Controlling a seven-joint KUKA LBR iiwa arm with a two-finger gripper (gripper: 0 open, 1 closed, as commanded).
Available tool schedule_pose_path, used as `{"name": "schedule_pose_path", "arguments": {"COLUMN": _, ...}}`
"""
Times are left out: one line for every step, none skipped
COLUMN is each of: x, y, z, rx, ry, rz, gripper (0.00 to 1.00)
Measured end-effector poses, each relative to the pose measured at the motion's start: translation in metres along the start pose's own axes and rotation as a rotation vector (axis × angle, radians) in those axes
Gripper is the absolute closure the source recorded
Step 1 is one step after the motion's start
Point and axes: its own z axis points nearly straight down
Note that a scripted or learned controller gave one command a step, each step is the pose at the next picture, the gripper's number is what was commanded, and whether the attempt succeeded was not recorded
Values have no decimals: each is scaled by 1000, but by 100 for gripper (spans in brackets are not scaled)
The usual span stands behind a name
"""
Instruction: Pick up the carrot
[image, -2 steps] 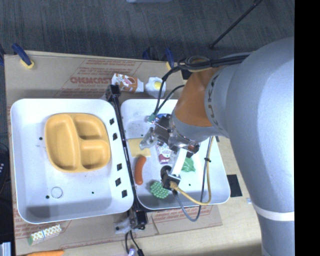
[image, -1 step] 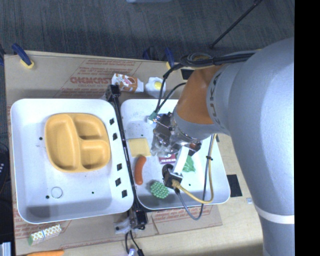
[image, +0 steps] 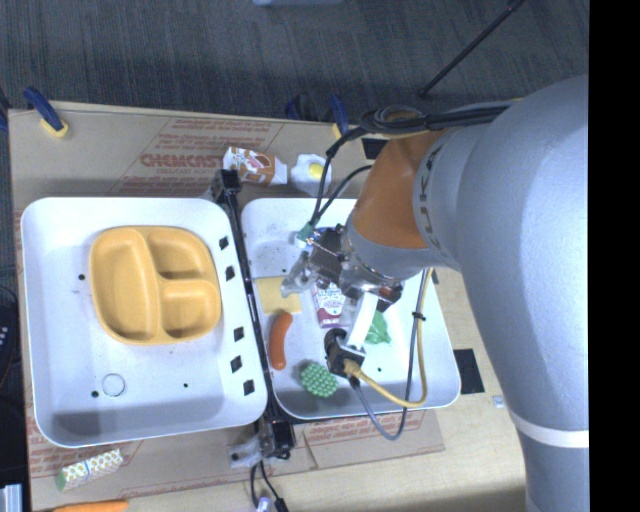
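The arm is reaching into the right bin, and the carrot is lying free near the divider

Nearest to the camera, the green dotted piece (image: 318, 379) is sitting at the lower edge of the right bin (image: 440, 385), and just above it the carrot (image: 280, 339) is lying lengthwise, close to the left wall of this bin, touching nothing of the robot. The gripper (image: 322, 268) is hovering a little beyond and to the right of the carrot, near a small packet (image: 329, 304) and a green leafy item (image: 377, 328); how far its fingers are standing apart one cannot tell, and nothing is showing between them. Probably it is needing to shift toward the divider. Farther off, the yellow divided plate (image: 155, 283) is resting in the left bin (image: 50, 300)
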Motion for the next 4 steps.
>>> {"name": "schedule_pose_path", "arguments": {"x": 2, "y": -15, "z": 10, "rx": -1, "ry": 1, "rz": 354, "gripper": 0}}
{"name": "schedule_pose_path", "arguments": {"x": 24, "y": -20, "z": 10, "rx": -2, "ry": 2, "rz": 644, "gripper": 0}}
{"name": "schedule_pose_path", "arguments": {"x": 26, "y": -54, "z": 10, "rx": 1, "ry": 1, "rz": 824, "gripper": 0}}
{"name": "schedule_pose_path", "arguments": {"x": 27, "y": -55, "z": 1, "rx": 8, "ry": 0, "rz": 817, "gripper": 100}}
